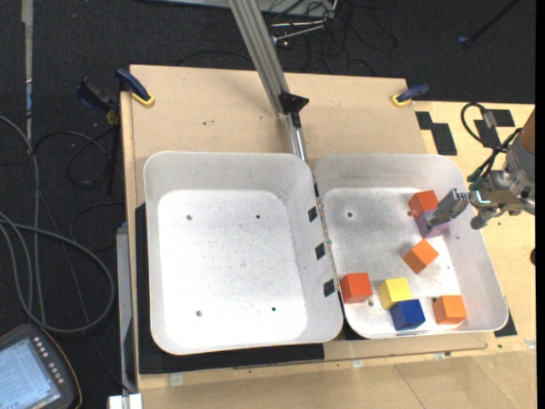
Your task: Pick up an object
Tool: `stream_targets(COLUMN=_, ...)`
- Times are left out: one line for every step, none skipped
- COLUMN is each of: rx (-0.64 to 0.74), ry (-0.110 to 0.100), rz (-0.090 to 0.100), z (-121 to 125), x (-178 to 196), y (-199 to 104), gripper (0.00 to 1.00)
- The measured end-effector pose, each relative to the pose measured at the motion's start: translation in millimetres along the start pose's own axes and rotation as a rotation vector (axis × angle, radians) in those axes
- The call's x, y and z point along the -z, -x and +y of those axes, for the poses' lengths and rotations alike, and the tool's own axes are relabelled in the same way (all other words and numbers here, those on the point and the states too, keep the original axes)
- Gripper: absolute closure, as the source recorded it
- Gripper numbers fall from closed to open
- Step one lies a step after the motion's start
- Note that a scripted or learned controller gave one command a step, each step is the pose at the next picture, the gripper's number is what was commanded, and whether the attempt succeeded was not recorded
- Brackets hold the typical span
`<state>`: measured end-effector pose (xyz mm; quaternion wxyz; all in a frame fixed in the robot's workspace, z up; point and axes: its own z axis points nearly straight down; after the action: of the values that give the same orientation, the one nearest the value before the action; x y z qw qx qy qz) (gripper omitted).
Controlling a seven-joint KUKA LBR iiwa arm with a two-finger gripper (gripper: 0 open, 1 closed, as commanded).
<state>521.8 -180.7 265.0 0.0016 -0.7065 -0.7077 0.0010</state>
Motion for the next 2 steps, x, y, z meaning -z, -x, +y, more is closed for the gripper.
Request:
stream_targets(rx=-0.001, ry=0.004, rz=-0.001, z=1, x=2, y=0, gripper=0.0)
stream_targets(rx=-0.002, ry=-0.001, rz=0.001, z=0, x=-50, y=-11, gripper=0.0)
